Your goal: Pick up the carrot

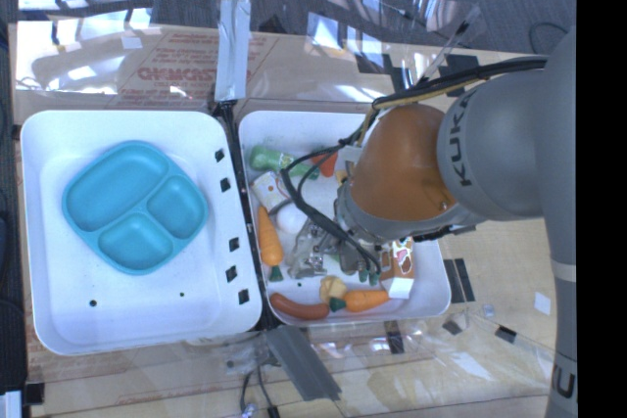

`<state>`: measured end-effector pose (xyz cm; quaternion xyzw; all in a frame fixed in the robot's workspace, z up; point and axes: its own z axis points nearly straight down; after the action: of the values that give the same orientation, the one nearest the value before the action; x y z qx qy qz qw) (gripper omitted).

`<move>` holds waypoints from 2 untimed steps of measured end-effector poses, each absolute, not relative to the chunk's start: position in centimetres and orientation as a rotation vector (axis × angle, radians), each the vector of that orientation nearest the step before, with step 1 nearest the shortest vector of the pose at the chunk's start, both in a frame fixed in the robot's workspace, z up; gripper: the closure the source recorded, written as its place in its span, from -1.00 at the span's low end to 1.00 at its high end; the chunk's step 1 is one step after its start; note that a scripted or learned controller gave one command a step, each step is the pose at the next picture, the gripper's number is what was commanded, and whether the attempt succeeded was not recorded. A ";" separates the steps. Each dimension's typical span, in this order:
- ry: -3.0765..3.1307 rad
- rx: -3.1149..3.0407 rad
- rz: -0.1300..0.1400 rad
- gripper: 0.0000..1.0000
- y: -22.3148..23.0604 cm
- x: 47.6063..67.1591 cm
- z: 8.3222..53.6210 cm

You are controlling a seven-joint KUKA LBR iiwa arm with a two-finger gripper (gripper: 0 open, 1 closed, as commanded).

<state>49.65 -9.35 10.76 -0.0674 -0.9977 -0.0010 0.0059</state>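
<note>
orange carrot (366, 301) lies at right bin (431, 294) front wall, unheld; gripper (328, 255) hangs nearby, jaw state indeterminate.

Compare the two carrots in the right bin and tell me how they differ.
The left carrot lies lengthwise along the bin's left wall, pointing up and down the view; the bottom carrot lies crosswise near the front wall. The left carrot sits apart from the gripper, while the bottom carrot lies just below it, beside a brown sausage. The bottom carrot shows a green end; the left carrot's is unclear. Both are orange toys in the right bin.
</note>
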 end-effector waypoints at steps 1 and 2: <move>-3.128 0.287 -0.002 1.00 -5.6 49.2 19.0; -2.975 0.994 -0.007 1.00 -9.0 53.9 12.1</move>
<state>53.92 -8.98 12.10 0.3170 -0.9484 -0.0023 0.0026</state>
